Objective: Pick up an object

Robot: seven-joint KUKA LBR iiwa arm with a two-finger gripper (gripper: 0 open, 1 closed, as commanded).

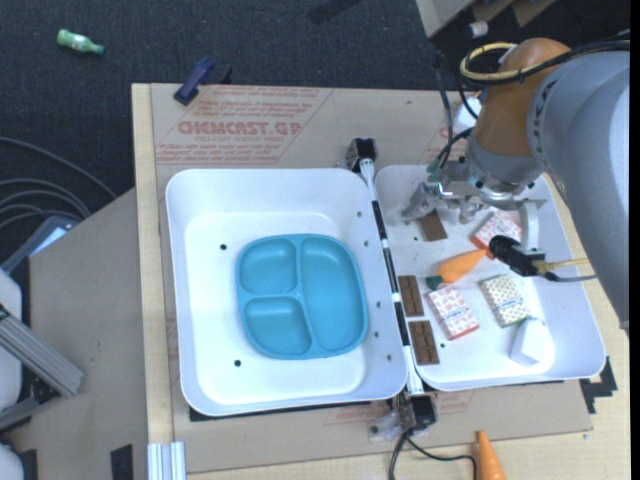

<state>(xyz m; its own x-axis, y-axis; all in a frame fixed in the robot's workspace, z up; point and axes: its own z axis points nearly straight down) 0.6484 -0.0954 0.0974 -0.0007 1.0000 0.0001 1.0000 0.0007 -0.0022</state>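
Arm [560, 108] low over right bin [560, 360], gripper [450, 200] near far wall; finger state unclear. Carrot [462, 265], packets [478, 305] nearby. Blue tray [300, 295] in left bin [200, 208].

One fixed camera looks down (at a slant) on both bins [190, 268].

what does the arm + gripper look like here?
The arm is bulky, rounded and grey, with an orange band above the wrist. A yellow cable loops near the band, and dark cables run beside it. The gripper is small, grey metal with black parts.
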